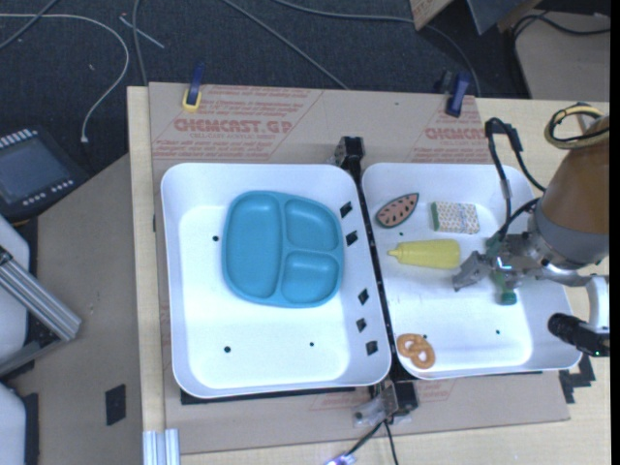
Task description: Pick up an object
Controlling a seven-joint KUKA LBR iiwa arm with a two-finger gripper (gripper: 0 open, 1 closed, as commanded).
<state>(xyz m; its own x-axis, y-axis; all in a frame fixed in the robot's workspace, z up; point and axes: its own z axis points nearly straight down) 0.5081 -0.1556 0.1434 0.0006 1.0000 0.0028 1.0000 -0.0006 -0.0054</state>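
My gripper [484, 287] hangs over the right bin [518, 352], just right of a yellow corn-shaped toy [426, 253]. Its fingers are spread open, one grey finger [467, 277] pointing toward the yellow toy's right end, and nothing sits between them. Behind the toy lie a brown oval slice [396, 210] and a pale beige-and-green block [454, 217]. A small pretzel [416, 350] rests at the bin's near left corner.
The left bin [194, 337] holds a blue divided plate [283, 248]. A black divider with clips [363, 260] separates the two bins. A cable [502, 158] runs along the right bin's far right side, next to the arm's body [579, 201].
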